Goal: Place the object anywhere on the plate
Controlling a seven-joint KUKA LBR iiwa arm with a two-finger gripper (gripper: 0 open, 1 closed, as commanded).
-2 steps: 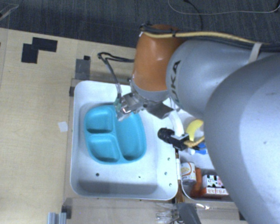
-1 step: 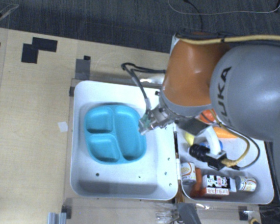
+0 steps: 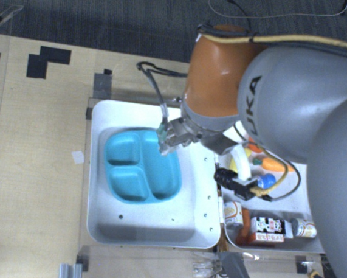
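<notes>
A blue plate [image 3: 139, 165] with three compartments lies in the left white bin [image 3: 95, 222]. My gripper [image 3: 166, 141] hangs over the plate's far right rim, at the edge of the large right compartment. A small pale greenish shape sits at its tip; it is too blurred to tell whether that is a held object or part of the gripper. The grey arm with its orange band [image 3: 219, 72] covers the bin's far right corner.
The right bin [image 3: 273, 244] holds several items: a white and yellow bottle [image 3: 242, 161], an orange piece [image 3: 270, 163], a blue piece [image 3: 267, 182], a small can [image 3: 233, 212], a brown bottle [image 3: 247, 232] and a printed box [image 3: 270, 225]. A black cable [image 3: 152, 78] loops behind the left bin.
</notes>
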